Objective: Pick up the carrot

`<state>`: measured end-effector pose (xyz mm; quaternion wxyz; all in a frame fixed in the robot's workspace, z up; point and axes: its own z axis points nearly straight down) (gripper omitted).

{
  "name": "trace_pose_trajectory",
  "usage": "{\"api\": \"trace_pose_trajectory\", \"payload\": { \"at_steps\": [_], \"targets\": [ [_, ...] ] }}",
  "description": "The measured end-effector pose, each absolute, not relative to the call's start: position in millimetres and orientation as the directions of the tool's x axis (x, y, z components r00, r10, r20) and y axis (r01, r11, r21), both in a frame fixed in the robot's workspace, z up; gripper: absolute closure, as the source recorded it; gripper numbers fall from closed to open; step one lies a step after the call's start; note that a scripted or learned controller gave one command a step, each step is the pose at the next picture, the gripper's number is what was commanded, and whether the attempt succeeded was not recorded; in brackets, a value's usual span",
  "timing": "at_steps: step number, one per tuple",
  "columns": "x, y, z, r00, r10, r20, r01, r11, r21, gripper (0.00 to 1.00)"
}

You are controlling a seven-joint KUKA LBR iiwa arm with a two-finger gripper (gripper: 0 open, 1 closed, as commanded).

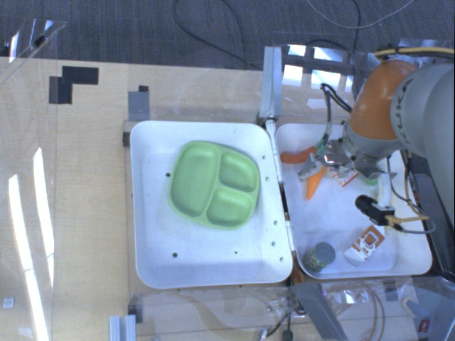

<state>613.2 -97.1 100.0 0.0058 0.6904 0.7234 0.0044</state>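
I see the gripper (321, 160) over the right bin (334, 219), its grip unreadable; the tapered orange carrot (313, 185) lies just below, near a round can (319, 256) and carton (364, 245).

Two shallow white plastic bins (142, 212) (409, 258) hold one green divided plate (213, 183), two orange carrots (313, 184) (295, 156), one grey round can (320, 256), one small carton (364, 244).

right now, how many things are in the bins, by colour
green: 1, divided plate in the left bin
orange: 2, carrot and a second piece
grey: 1, round lid
orange and white: 1, small packet
total: 5
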Motion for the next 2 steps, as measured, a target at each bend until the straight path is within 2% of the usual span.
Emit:
{"api": "trace_pose_trajectory", "payload": {
  "at_steps": [1,2],
  "targets": [
    [614.9,-96,108,-0.048,0.999,-0.001,0.999,0.048,0.015,1.0],
    [670.6,-56,223,0.027,1.0,-0.001,1.0,-0.027,0.004,1.0]
  ]
}}
